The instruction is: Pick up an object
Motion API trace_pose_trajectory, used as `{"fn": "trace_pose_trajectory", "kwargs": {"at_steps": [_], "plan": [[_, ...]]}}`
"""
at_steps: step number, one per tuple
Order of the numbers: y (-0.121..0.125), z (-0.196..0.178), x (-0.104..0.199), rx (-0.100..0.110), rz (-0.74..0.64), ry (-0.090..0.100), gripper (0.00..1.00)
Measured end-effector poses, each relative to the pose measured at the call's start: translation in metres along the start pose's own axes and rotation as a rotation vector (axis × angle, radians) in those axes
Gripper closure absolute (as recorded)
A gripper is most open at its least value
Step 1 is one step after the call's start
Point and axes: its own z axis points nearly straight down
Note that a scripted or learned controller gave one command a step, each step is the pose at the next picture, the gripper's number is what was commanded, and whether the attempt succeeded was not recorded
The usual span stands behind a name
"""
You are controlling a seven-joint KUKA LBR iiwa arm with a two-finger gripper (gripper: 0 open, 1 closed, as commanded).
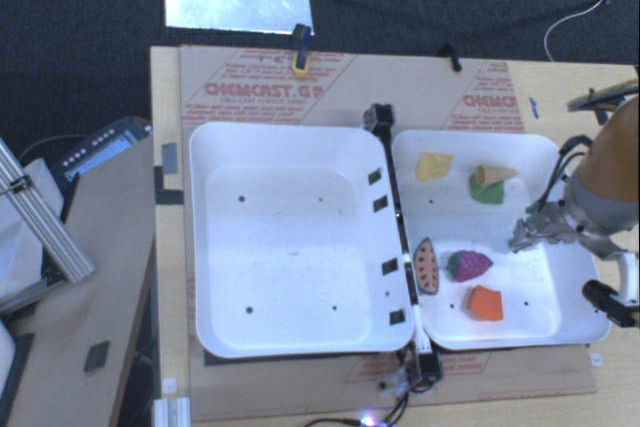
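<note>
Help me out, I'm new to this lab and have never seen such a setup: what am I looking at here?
This is one picture from a camera fixed above a bench, looking down at a slant. Two shallow white bins sit side by side: the left bin and the right bin. A grey robot arm reaches in from the right, ending in a pincer low over the right bin. That bin holds toy foods: a yellow piece, a green and tan piece, a watermelon slice, a purple piece and an orange block. Nothing is visibly held in the pincer.
</note>
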Motion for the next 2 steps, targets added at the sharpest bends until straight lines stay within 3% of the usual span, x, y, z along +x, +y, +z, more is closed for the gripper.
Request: {"fn": "trace_pose_trajectory", "kwargs": {"at_steps": [1,2], "plan": [[0.0824,0.0104,0.0498,-0.005,-0.009,0.001,1.00],[0.0783,0.0107,0.0464,0.001,-0.003,0.001,0.00]]}}
